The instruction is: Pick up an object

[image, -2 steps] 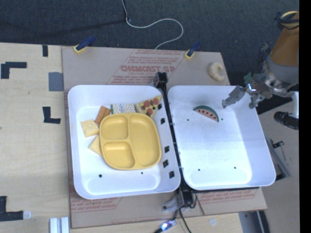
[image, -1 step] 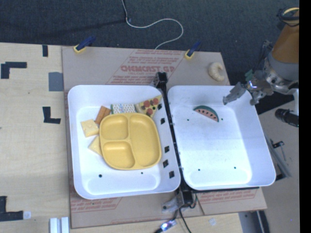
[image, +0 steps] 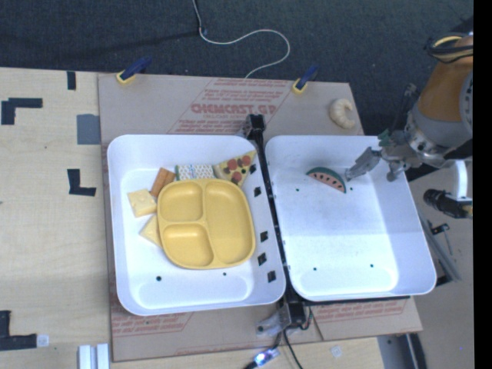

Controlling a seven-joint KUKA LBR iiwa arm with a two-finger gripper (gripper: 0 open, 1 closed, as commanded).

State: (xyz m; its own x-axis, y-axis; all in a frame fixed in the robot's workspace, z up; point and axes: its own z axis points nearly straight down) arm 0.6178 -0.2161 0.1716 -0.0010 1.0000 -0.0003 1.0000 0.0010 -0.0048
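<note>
Reaching: approach step, judged from pose; gripper [image: 355, 170] low over the right bin [image: 400, 275], nothing lifted yet.
Arm: entering from the right, orange band [image: 446, 91] above the wrist, tool angled down and to the left.
Gripper: tip just beside the melon slice [image: 327, 179], on its right; too small and blurred to tell whether spread or pressed together; nothing seen pinched.
Melon slice: lying flat in the upper left part of the right bin, red with a green rind, apart from the walls.
Left bin [image: 123, 229]: yellow tray [image: 206, 223] with three compartments, lying over a scatter of toy food; cracker [image: 141, 202] and pizza slice [image: 237, 165] poking out at its upper edge.
Bench: pale lump [image: 343, 111] outside the bins, above the right one; not a likely target.
Step in hand: closing on the melon slice, likely the chosen object.
Next move: shifting slightly left to centre over the slice, dropping to the floor, closing across its narrow width, then lifting.
Risk: thin, flat shape; easy to slide away or slip out.
</note>
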